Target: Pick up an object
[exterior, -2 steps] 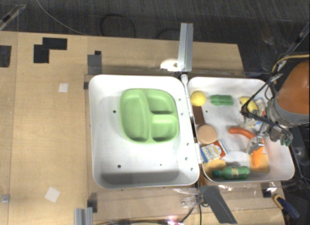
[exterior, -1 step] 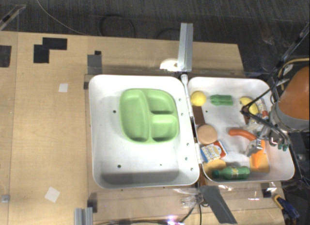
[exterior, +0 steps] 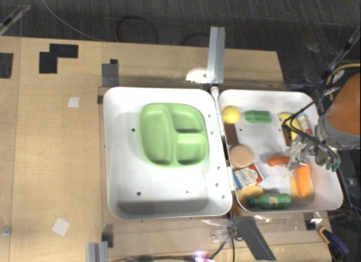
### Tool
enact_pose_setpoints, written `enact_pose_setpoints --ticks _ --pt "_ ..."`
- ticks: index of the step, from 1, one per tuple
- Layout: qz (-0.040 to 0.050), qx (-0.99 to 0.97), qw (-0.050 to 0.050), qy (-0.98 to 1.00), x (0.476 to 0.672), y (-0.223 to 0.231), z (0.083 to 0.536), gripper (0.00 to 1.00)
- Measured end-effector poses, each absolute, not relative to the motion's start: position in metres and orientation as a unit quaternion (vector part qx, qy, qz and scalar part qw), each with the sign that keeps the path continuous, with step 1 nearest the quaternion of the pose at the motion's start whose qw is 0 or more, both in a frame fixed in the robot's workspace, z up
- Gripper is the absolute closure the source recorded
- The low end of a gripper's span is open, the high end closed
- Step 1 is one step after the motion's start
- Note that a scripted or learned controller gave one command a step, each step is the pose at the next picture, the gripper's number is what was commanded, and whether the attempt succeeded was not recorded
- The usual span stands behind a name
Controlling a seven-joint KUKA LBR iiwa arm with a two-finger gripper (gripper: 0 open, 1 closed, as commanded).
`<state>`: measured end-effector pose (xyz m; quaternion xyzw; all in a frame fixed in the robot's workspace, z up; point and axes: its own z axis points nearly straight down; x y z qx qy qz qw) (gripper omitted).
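My gripper hangs low over the right part of the right bin, at the end of the grey arm with its orange band. It sits just above the top end of an orange carrot-like piece and just right of a small red-orange piece. Nothing is visibly held. Elsewhere in that bin lie a yellow ball, a green piece, a tan round piece, a blue and white packet and a dark green bottle.
The left bin holds a green divided plate. A metal post stands behind the bins' shared wall. Black cables loop from the arm over the right bin's far right, partly hiding a yellow item.
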<state>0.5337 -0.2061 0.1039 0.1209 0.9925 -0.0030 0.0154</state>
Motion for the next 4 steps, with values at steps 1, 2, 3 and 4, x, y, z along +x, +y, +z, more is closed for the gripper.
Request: enact_pose_setpoints --ticks 1,2,3,4 --pt "-0.0004 0.147 0.009 0.989 0.491 -0.154 0.21 1.0" --pt "-0.0008 0.144 0.01 0.989 0.492 -0.154 0.219 1.0" --pt "0.0006 0.081 0.004 0.997 0.497 -0.101 0.179 1.0" --pt "-0.0006 -0.044 0.004 0.999 0.557 -0.136 0.156 1.0"
